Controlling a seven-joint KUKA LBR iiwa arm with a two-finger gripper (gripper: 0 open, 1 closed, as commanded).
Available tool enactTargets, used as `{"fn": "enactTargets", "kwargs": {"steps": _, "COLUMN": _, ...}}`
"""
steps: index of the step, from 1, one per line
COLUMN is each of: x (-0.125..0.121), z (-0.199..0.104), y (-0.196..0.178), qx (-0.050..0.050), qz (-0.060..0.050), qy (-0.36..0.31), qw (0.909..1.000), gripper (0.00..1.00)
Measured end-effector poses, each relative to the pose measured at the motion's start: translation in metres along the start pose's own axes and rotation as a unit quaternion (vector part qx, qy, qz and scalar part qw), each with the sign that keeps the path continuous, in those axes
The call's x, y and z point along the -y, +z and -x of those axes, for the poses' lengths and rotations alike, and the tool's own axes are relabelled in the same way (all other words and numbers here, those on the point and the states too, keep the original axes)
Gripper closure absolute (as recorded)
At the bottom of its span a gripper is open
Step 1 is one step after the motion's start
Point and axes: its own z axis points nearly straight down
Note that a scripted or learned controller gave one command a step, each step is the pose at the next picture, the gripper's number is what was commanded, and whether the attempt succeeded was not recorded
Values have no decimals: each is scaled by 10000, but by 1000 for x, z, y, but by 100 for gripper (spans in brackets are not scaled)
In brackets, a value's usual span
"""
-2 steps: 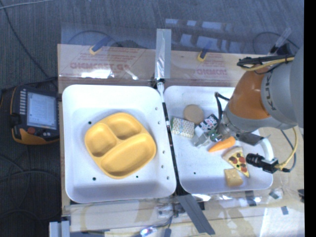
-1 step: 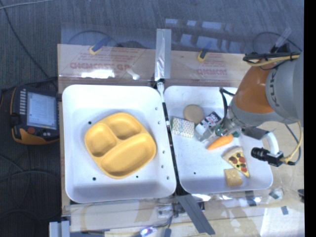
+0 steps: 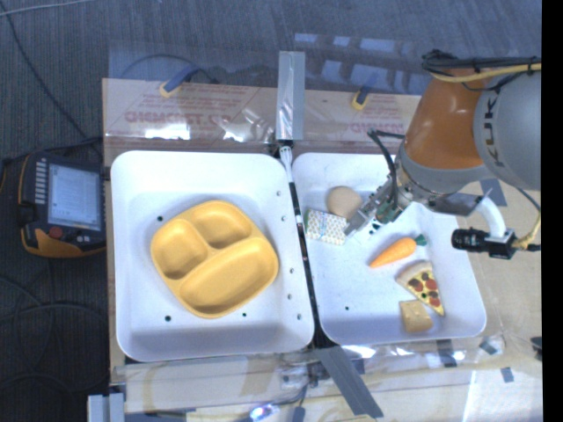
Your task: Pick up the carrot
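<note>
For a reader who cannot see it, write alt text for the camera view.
An orange carrot lies in the right bin, just right of the gripper. A pizza slice lies below the carrot; the left bin holds a yellow divided plate.

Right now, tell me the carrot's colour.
Orange, with a small green top; the carrot shows in the camera view, in the right bin.

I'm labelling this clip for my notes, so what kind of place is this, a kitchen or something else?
Probably a robot lab bench, not a kitchen: a grey and orange arm reaches over two white bins, a teach pendant lies on carpet, and the carrot and pizza slice look like toys.
</note>
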Motion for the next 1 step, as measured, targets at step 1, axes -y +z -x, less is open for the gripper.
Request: {"fn": "enactTargets", "kwargs": {"steps": 1, "x": 15, "z": -44, "y": 0, "qx": -9, "qz": -10, "qy": -333, "qw": 9994, "gripper": 100}}
